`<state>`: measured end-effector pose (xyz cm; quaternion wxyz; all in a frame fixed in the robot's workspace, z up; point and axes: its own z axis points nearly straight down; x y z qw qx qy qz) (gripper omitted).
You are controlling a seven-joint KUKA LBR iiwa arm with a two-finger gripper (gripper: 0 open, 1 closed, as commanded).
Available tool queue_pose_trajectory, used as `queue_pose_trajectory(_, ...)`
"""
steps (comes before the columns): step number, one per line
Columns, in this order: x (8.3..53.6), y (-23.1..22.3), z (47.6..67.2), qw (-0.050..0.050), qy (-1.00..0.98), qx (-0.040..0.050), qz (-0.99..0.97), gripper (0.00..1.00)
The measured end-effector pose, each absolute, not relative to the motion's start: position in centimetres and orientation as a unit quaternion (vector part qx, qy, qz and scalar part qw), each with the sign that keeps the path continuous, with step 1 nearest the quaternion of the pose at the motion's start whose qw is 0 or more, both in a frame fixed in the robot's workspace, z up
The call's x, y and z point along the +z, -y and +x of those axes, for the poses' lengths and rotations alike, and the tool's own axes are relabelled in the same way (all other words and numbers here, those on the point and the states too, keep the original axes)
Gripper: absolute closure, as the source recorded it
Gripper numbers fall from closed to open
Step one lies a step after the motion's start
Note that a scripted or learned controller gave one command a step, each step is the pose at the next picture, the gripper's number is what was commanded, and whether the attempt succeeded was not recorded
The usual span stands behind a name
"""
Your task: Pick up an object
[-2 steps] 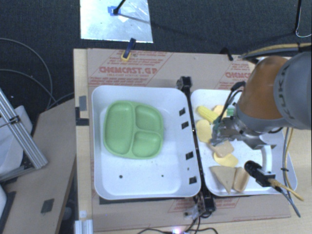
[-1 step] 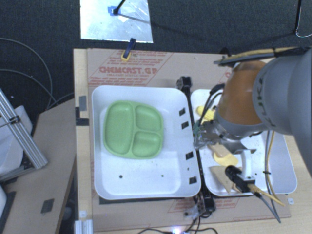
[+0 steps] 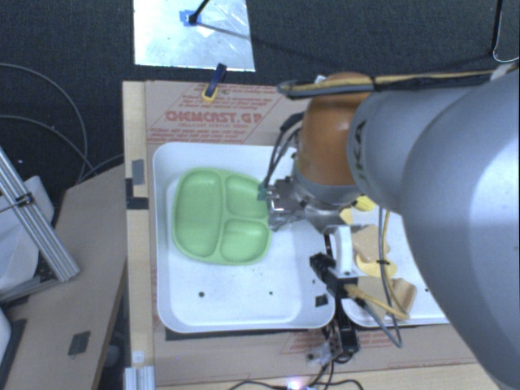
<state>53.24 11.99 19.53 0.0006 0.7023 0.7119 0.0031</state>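
A green divided plate (image 3: 221,215), with three compartments, lies flat in the left white bin (image 3: 244,311), in the far-left part of it, its left edge near the bin's left wall. The near part of that bin's floor is bare white with a few small dark specks.

The grey arm (image 3: 439,193) fills the right side of the scene, and its orange band (image 3: 329,140) sits above the wrist, over the far-right corner of the left bin. The gripper (image 3: 272,205) hangs below the band, just beside the right edge of the green plate and seeming to touch or overlap its rim. How far the fingers are apart cannot be told from this angle, nor whether anything is between them.

In the right bin (image 3: 406,319), mostly hidden under the arm, some yellow and tan objects (image 3: 375,254) show near the divide between the bins. Black cabling and a bracket (image 3: 329,275) hang along that divide.

The bins rest on a brown cardboard sheet (image 3: 213,114) with red printing, lying on the surface. On the far side a shiny grey square (image 3: 193,23) lies on dark carpet.
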Motion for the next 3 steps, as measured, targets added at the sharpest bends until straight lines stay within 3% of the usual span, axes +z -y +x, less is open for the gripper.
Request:
queue_pose_trajectory(1, 14.3, -14.6, 48.4, -0.002, -0.71, -0.0016, 0.705, 1.0)
queue_pose_trajectory(2, 8.2, -14.0, 48.7, 0.0, -0.707, 0.0002, 0.707, 1.0)
queue_pose_trajectory(3, 9.1, -12.4, 60.5, 0.002, -0.708, 0.0003, 0.706, 1.0)
